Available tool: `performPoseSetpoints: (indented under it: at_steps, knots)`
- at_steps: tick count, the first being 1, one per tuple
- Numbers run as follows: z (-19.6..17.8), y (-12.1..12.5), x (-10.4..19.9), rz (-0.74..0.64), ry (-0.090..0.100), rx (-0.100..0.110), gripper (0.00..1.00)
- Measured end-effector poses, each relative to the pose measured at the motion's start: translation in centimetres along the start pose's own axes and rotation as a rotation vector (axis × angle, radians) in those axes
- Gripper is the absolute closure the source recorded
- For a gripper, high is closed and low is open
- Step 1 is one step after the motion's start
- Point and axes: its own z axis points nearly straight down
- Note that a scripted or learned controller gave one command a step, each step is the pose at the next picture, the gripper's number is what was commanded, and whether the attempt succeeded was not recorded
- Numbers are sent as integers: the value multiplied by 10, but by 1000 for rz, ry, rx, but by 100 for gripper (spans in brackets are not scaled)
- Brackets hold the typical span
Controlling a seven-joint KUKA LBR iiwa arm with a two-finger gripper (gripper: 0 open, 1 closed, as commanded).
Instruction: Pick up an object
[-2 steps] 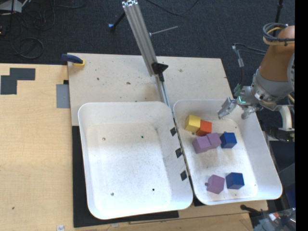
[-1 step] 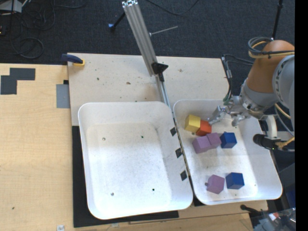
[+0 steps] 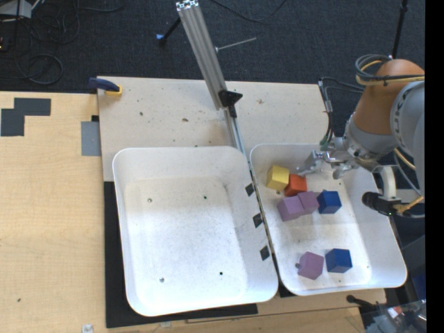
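A dark carpeted floor with loose cables lies behind the bench (image 3: 173,109), whose pale speckled top carries two shallow white bins side by side. The left bin (image 3: 139,165) shows only small dark specks on its floor. The right bin (image 3: 388,272) holds all the blocks.

Near the right bin's far-left corner sits a yellow cube (image 3: 278,177), and an orange cube (image 3: 297,184) touches its right side. Just in front of them lies a purple block (image 3: 297,206) that may be two pieces pressed together, with a blue cube (image 3: 329,202) touching its right end. Toward the bin's near edge, well apart from that cluster, a second purple cube (image 3: 311,265) and a second blue cube (image 3: 338,260) rest just beside each other.

The grey arm with its orange band (image 3: 385,99) comes in over the right bin's far-right corner. The gripper (image 3: 326,157) hangs over the far part of the bin, a metal finger (image 3: 309,165) pointing toward the orange cube, which lies just to the left and in front of it, apart from it. How wide the fingers stand cannot be told from this view, and nothing is seen between them.

A slanted aluminium bar (image 3: 202,47) rises from the bench's far edge between the bins.
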Motion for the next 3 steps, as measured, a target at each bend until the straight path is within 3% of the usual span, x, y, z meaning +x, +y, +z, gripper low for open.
performPoseSetpoints:
  at_steps: [1,2,3]
  knots:
    - [-8,0,0,-2,1,0,100]
    - [-60,-8,-2,3,5,17,100]
    - [-113,-6,-3,3,4,16,100]
